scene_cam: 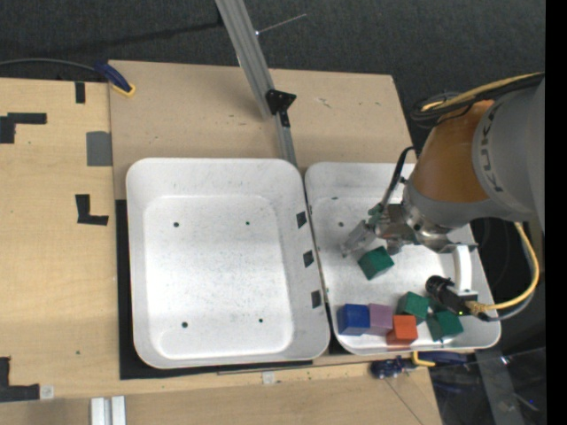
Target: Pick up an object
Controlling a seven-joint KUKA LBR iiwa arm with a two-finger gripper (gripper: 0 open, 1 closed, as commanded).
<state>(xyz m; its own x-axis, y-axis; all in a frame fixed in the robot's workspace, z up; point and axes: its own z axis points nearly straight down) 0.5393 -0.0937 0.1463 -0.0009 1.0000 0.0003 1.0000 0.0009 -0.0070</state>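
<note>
Camera view: gripper (376,234) low in right bin (341,180), just above green block (376,262); finger spread impossible to tell; block resting on bin floor, not lifted; other blocks (390,319) clustered at near edge; grasp and lift left.
</note>
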